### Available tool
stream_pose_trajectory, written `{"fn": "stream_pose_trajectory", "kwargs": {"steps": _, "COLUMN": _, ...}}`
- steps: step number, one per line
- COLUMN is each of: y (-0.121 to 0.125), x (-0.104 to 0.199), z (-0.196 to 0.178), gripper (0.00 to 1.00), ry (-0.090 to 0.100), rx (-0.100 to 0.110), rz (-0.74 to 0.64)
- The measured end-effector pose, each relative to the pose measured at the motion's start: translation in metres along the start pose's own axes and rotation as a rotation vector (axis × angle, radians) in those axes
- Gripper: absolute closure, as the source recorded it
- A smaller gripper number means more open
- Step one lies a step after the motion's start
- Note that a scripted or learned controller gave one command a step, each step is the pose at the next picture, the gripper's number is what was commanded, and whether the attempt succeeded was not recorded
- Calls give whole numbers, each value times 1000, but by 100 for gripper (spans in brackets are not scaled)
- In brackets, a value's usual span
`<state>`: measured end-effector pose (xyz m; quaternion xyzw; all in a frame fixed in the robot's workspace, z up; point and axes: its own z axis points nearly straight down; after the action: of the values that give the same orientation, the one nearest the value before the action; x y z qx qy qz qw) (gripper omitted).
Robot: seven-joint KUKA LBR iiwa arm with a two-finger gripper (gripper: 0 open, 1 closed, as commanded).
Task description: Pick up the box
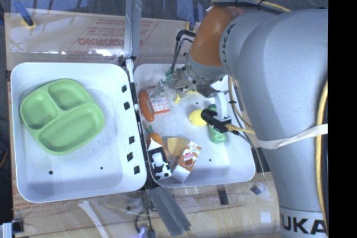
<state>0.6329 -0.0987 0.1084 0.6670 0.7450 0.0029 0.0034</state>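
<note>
The gripper point(167, 85) hangs low in the right bin point(237, 173), and whether it grips anything I cannot tell. The box point(160, 103) lies on the bin floor just below it, beside a sausage point(145, 106), so the lift looks not yet done

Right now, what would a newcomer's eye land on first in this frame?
The bulky grey arm with its orange band covers the right side, reaching into the right bin. The green divided plate lies in the left bin. The right bin is cluttered: a small box near the gripper, a yellow lemon-like toy.
</note>
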Motion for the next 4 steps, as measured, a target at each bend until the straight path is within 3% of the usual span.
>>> {"fn": "stream_pose_trajectory", "kwargs": {"steps": 1, "y": 0, "x": -4, "z": 11, "gripper": 0, "ry": 2, "rx": 3, "rz": -1}}
{"fn": "stream_pose_trajectory", "kwargs": {"steps": 2, "y": 2, "x": -3, "z": -1, "gripper": 100, "ry": 2, "rx": 0, "rz": -8}}
{"fn": "stream_pose_trajectory", "kwargs": {"steps": 3, "y": 2, "x": -3, "z": -1, "gripper": 0, "ry": 2, "rx": 0, "rz": -8}}
{"fn": "stream_pose_trajectory", "kwargs": {"steps": 4, "y": 2, "x": -3, "z": -1, "gripper": 0, "ry": 2, "rx": 0, "rz": -8}}
